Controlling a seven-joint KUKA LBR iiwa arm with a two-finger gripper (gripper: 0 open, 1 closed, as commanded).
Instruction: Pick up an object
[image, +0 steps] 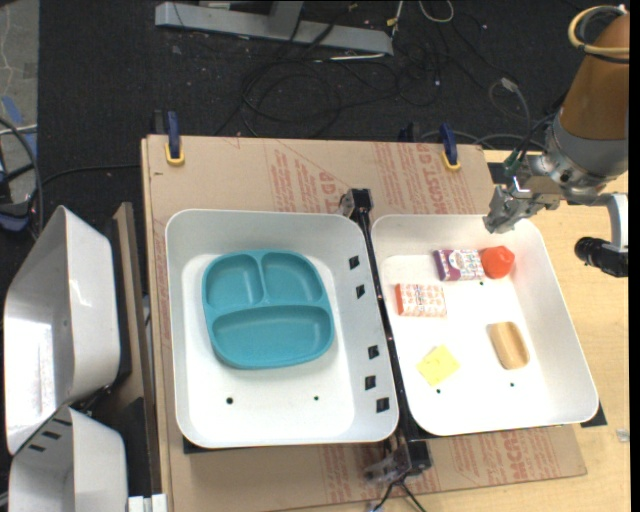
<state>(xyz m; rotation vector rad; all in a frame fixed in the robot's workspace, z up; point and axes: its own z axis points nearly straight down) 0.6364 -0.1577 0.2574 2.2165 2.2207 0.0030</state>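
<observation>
Flat yellow square (437, 365), smooth white bin (560, 400)

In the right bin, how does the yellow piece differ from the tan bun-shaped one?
The yellow piece is flat and roughly square, turned like a diamond; the tan bun-shaped piece is rounded and elongated, lying lengthwise up the bin. The yellow one sits nearer the divider between the bins, the tan one nearer the right bin's outer edge. Both lie apart from the other items and from the end effector.
</observation>
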